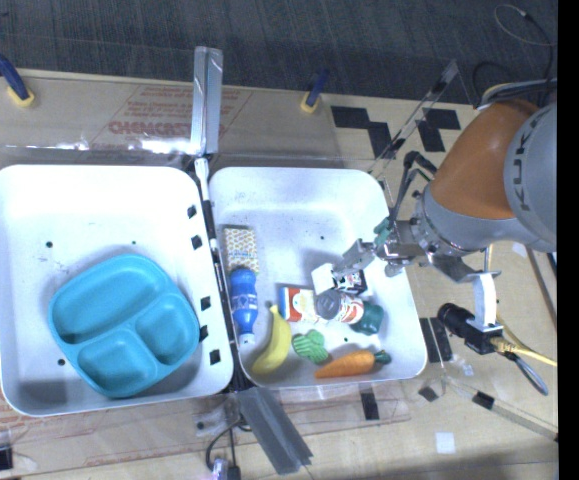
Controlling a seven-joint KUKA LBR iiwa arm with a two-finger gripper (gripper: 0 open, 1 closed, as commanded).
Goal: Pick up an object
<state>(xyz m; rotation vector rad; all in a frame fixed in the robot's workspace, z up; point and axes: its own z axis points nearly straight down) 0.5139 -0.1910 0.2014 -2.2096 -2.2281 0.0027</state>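
**Hovering Low Over the Pile in the Right Bin**

Reaching in from the right, the gripper (347, 280) sits right on top of the small can (350, 309) with the red-and-white label, which lies among the clutter at the near side of the right bin (299, 183). From where I stand it looks like the can is almost directly beneath the tool, a touch toward the near wall. Whether anything is actually caught I cannot tell; the tool's dark metal blurs into the can's top.

Touching the can on the left is a small red-and-white carton (294, 303), and just beside it on the right a dark green object (371, 317). Nearer the front wall lie a carrot (352, 364), long axis running left to right, a green toy (310, 345), and a banana (275, 344) curving upward. Along the divider stand a blue bottle (243, 303) and a patterned packet (239, 248), both lengthwise front to back, well apart from the tool.

My guess is the coming move is mostly vertical, and the crowding could spoil it. The left bin (29, 198) holds a blue divided tray (124, 325).
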